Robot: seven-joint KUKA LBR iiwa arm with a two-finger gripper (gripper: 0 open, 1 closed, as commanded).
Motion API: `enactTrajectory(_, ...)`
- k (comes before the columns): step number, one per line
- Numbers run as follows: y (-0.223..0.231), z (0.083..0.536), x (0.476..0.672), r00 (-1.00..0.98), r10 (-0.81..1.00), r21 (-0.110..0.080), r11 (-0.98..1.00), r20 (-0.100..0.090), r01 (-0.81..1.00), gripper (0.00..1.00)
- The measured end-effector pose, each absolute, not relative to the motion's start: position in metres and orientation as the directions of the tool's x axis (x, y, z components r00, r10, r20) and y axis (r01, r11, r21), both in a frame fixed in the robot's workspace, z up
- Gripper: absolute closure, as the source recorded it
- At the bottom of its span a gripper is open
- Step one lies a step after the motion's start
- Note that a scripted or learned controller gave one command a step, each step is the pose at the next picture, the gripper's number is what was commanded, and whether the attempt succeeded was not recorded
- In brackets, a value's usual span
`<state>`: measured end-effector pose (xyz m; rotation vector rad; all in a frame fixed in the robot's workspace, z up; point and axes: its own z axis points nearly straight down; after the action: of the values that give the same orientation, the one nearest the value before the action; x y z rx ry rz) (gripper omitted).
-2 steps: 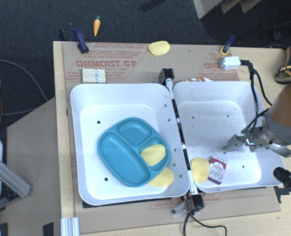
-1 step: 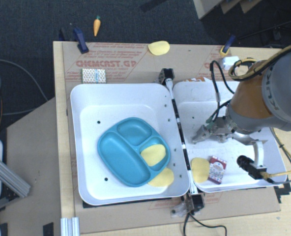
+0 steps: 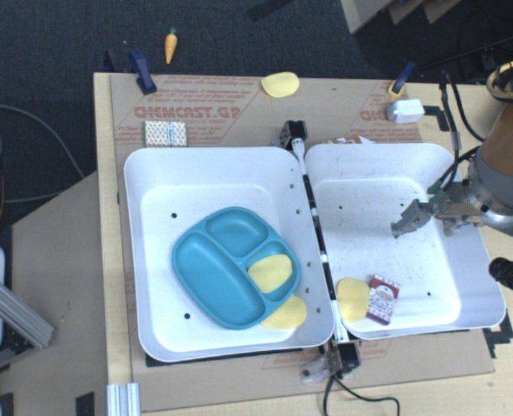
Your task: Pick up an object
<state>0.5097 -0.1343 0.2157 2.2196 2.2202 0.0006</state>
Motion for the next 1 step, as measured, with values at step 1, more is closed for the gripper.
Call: enactTrajectory(1,-0.0944,0.1026,0.4785,0.000,1.000,-0.002,0.001,0.001,1.000,0.00)
